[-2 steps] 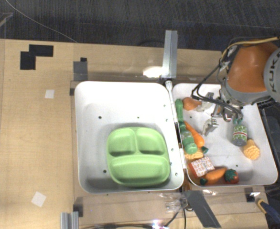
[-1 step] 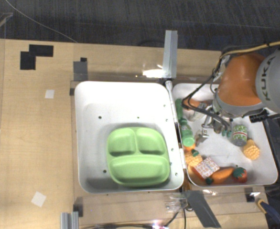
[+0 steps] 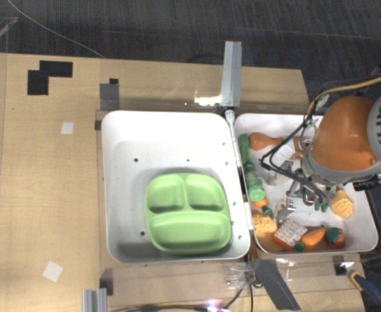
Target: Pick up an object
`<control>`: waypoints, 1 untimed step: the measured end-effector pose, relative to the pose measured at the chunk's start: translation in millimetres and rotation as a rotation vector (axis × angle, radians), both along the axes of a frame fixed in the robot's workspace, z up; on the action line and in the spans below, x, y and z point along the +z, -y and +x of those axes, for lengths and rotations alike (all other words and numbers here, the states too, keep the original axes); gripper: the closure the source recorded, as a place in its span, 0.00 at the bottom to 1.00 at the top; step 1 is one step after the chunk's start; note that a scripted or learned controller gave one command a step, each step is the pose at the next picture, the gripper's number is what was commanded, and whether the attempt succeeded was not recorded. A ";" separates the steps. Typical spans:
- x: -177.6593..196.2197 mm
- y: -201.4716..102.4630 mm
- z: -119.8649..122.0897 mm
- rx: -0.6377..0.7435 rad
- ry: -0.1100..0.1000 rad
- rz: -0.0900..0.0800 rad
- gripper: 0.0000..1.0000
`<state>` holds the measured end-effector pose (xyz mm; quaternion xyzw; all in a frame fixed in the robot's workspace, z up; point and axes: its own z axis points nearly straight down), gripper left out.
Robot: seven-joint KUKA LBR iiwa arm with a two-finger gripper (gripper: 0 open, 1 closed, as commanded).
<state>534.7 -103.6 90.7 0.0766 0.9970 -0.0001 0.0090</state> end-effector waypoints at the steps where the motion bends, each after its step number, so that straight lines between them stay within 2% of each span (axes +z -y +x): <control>1: -1.8 17.5 60.7 -0.169 -0.004 0.003 0.00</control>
